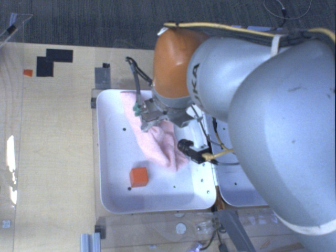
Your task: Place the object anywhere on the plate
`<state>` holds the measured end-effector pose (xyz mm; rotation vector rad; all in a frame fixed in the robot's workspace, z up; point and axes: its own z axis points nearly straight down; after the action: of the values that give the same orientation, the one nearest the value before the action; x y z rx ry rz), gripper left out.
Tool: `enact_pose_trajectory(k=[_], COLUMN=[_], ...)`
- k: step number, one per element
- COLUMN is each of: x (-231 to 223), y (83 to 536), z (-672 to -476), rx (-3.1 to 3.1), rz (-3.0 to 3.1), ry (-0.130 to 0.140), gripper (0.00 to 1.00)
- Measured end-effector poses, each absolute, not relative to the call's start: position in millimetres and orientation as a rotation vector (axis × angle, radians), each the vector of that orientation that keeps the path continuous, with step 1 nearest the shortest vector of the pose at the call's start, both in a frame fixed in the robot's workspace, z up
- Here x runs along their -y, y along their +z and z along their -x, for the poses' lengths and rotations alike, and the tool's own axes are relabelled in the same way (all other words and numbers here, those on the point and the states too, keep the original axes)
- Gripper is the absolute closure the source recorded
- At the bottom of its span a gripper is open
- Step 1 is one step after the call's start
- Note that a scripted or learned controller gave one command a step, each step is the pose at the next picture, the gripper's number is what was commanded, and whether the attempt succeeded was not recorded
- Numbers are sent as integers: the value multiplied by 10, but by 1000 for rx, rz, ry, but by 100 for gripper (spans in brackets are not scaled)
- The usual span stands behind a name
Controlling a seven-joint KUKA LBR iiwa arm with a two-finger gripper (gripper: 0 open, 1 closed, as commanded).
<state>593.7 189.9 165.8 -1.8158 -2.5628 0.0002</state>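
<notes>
The small orange block (139, 177) sits flat in the left bin (113, 156), near its front left corner. It looks square and hard, so it has no long side. Just behind it lies a soft, crumpled pink cloth (160, 138), stretching toward the bin's back edge. The gripper (148, 115) hangs over the cloth; its grip cannot be made out.

The arm (262, 109) is plain grey with an orange band (176, 62) above the wrist. The 2 bins are white; the left bin (113, 156) bears small dark dots. In it lie a pale pink cloth (157, 138) (softly creased, no print) and, toward 7 o'clock from the cloth, an orange block (139, 177). The bench (52, 151) is light wood, with black squares (52, 61) at 10 o'clock.
</notes>
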Motion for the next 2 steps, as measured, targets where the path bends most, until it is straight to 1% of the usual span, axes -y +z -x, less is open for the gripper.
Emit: enact_pose_trajectory(k=[1, 2], x=[-2148, -1539], y=[968, 1849], z=[-6000, -5895], rx=[2593, 2783], rz=[1781, 1470], ry=[-12, -8], gripper=[100, 100])
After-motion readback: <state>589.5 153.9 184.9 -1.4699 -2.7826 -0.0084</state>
